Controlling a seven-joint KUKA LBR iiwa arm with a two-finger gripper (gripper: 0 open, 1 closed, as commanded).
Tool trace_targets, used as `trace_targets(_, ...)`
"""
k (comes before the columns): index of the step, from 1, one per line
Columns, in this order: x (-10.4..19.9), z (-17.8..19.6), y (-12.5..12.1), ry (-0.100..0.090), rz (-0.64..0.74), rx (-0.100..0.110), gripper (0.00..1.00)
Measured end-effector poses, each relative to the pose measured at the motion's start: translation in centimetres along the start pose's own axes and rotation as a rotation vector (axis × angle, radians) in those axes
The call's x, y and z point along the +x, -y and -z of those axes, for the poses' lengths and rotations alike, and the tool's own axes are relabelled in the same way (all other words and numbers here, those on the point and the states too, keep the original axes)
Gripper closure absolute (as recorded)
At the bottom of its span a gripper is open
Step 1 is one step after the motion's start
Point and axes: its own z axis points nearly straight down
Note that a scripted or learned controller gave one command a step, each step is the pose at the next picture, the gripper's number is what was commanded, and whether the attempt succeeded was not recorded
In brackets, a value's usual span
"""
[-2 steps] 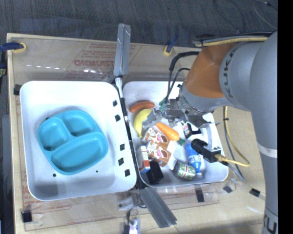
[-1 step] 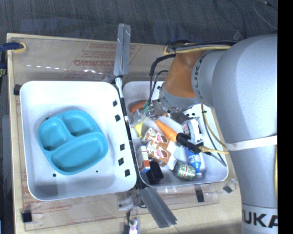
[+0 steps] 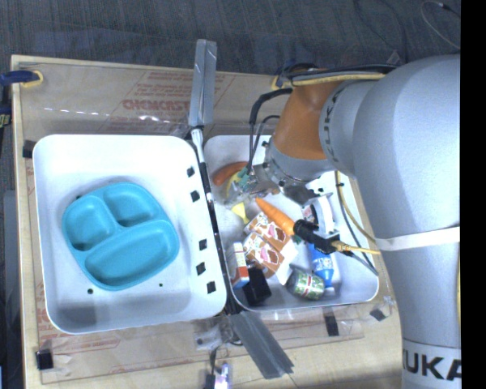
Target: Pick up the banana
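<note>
A sky-blue three-compartment plastic plate (image 3: 120, 233) lies in the left white bin (image 3: 57, 298). In the right white bin (image 3: 358, 292), an orange carrot (image 3: 274, 214) sits at centre, a patterned snack packet (image 3: 266, 243) just at its 7 o'clock, and a green-labelled can (image 3: 306, 283) at 5 o'clock.

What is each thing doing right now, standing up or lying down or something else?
Blue plate: flat in the left bin, nothing on it.
Carrot: lying slanted in the right bin.
Green can: tipped on its side.
Gripper: low over the pile.
</note>
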Motion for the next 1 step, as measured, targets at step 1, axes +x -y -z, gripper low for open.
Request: trace_targets(1,3.35,9.21,-5.90,-0.004,-0.125,-0.004,1.00)
